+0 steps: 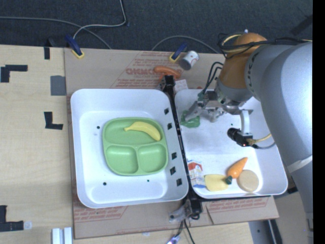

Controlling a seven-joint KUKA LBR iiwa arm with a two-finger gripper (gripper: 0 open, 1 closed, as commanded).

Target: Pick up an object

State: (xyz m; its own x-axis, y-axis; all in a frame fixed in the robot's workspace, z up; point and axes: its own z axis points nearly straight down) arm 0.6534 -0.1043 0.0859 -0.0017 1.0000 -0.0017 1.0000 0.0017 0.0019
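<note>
My gripper (192, 114) reaches down into the far left part of the right bin (218, 144), under the grey wrist and its orange band. A small green object (191, 121) lies on the bin floor right at the gripper's tip, touching it or partly beneath it; the view does not settle which. Along the near side of the right bin lie an orange carrot (237, 167), a round beige piece (248, 180), a pale yellow piece (215, 182) and a red and white packet (194, 169).
In the left bin (86, 136), a green divided plate (124, 159) carries a yellow banana (144, 129). An orange item (166, 70) and a grey cylinder (188, 60) lie on the cardboard behind the bins. The arm's bulk covers the right bin's right side.
</note>
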